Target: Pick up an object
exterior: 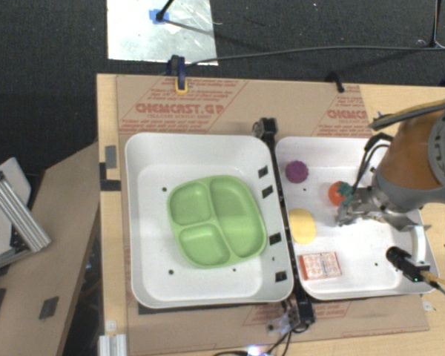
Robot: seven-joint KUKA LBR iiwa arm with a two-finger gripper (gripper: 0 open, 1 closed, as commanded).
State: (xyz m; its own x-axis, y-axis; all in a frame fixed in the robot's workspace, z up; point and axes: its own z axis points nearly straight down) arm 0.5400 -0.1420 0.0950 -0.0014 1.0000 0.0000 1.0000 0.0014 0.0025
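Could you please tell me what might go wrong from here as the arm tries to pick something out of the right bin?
1. The gripper sits low beside the small orange round object, so it may nudge it aside instead of grasping it.
2. The yellow rounded object lies just to the left; a sweep that way could knock it.
3. The arm covers part of the right white bin, so a grasp is hard to confirm.

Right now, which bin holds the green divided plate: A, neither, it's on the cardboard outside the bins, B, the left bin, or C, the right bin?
B: the green divided plate lies flat inside the left bin, while the right bin holds the purple ball, the yellow object and the small red-and-white box.
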